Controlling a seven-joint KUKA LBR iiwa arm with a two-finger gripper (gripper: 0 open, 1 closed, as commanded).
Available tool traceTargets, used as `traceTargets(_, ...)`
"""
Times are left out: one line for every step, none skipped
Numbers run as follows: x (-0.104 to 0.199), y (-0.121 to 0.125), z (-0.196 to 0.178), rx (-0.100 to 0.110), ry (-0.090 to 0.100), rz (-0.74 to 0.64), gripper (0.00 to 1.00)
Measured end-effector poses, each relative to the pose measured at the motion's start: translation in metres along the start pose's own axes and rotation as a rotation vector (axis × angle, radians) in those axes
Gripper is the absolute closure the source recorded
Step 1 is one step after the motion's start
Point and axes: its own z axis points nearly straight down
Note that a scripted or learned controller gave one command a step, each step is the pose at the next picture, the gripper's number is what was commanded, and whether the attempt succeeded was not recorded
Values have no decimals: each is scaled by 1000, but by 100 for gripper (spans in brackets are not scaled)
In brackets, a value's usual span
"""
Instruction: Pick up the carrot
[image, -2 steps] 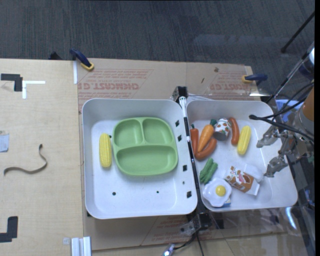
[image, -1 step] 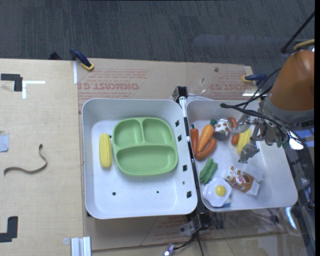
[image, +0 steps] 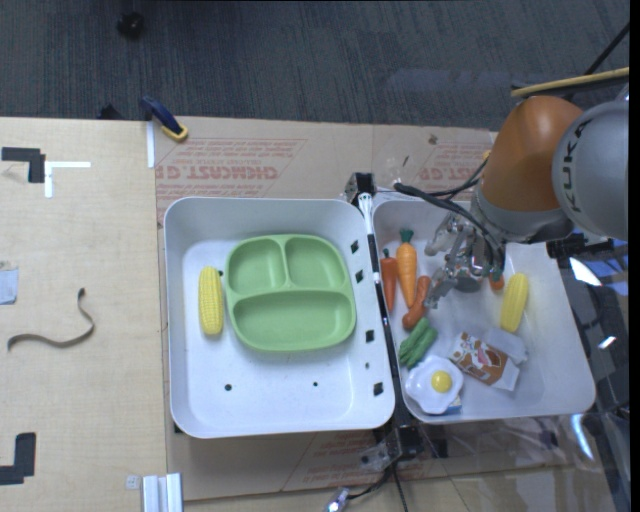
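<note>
An orange carrot (image: 406, 272) with a green top lies along the left wall of the right bin (image: 560, 385). Next to it are a darker orange carrot (image: 389, 282) and a smaller reddish one (image: 417, 303). My gripper (image: 458, 262) hangs low over the right bin, just right of the carrots and apart from the big one. The small reddish carrot's upper end lies close under it. I see nothing held in it.
The right bin also holds a yellow corn cob (image: 514, 301), a green vegetable (image: 417, 342), a fried egg (image: 436, 385) and a printed packet (image: 482, 360). In the left bin (image: 270, 405) sit a green divided plate (image: 290, 292) and another corn cob (image: 210, 299).
</note>
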Motion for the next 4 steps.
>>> traceTargets(-1, 4, 9, 5, 9, 454, 0)
traceTargets(-2, 5, -1, 7, 5, 449, 100)
traceTargets(-2, 5, -1, 7, 6, 449, 0)
traceTargets(-24, 9, 13, 12, 19, 554, 0)
